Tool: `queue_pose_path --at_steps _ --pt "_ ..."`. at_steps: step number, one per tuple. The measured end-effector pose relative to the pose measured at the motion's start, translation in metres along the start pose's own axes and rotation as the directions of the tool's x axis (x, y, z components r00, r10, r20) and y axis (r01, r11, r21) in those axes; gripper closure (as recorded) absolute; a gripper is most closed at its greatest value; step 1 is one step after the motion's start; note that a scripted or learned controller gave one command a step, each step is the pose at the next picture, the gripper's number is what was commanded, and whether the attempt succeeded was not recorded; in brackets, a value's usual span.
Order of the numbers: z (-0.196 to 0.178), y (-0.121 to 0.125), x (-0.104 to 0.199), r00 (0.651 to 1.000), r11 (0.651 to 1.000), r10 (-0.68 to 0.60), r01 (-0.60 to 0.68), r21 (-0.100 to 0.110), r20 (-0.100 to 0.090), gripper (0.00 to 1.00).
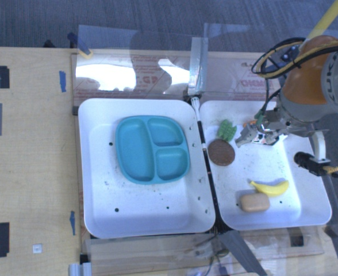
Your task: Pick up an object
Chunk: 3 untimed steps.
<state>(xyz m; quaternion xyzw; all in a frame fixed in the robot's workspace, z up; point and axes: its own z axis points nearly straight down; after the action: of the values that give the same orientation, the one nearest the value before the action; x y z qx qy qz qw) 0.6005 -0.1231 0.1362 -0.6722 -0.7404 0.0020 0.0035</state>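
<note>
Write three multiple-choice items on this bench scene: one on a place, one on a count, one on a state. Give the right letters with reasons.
1. Where does the blue divided plate lie?
A. left bin
B. right bin
C. on the bench outside the bins

2. How many loose things lie in the right bin?
A. two
B. four
C. six

3. How does the banana stand to the gripper?
A. clamped in it
B. lying on the bin floor, apart from it
C. hanging from it

Key: 1 A, it sits in the left bin. 2 B, green piece, brown disc, banana, tan piece. 3 B, it rests well below the gripper.
</note>
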Motion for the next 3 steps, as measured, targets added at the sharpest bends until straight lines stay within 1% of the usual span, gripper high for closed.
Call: queue_pose_path --at_steps 1,2,3 --pt "0.036 0.046 -0.018 0.999 0.999 -0.038 0.038 -0.016 0.006 0.00" --pt "-0.096 0.033 -0.015 0.996 0.996 0.091 -0.090 -0.026 0.005 0.00" --pt "-0.012 -0.005 -0.026 0.990 0.990 0.142 -0.142 0.000 0.001 0.00"
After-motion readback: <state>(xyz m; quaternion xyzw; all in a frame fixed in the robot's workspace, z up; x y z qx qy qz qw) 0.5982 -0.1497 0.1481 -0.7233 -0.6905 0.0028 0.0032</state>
